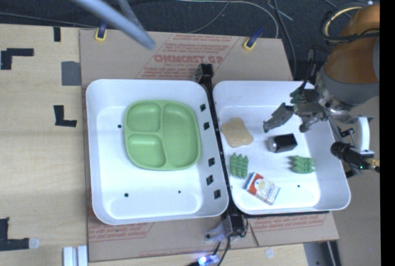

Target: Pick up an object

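Gripper is hovering over the right bin with its fingers spread wide and nothing between them. That looks like a pre-grasp pose to me. The small black block sits just below the fingertips, so it's probably the target. The tan sponge-like piece is off to their left, and the green toy and snack packet lie further below.
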`<state>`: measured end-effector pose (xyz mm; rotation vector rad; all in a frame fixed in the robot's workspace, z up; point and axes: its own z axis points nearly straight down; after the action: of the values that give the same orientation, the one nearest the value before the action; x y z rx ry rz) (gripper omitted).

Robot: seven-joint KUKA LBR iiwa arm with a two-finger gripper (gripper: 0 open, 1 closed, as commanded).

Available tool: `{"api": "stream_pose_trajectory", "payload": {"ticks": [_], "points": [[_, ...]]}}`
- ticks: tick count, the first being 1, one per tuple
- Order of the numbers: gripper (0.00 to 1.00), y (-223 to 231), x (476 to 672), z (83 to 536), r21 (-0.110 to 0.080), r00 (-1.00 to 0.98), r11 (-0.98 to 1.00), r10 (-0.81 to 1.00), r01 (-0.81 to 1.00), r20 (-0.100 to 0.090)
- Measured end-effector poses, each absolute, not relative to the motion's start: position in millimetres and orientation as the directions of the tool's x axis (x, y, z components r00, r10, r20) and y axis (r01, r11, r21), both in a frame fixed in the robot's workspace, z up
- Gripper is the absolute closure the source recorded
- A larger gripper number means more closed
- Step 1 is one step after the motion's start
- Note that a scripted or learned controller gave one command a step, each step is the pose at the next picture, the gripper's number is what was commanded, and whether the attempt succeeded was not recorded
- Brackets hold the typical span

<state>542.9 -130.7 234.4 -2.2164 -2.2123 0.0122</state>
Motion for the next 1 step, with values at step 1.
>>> {"api": "stream_pose_trajectory", "payload": {"ticks": [1], "points": [[0.00,-130.5,545.3,240.0,-0.002,-0.001,0.001,1.000,1.000,0.000]]}}
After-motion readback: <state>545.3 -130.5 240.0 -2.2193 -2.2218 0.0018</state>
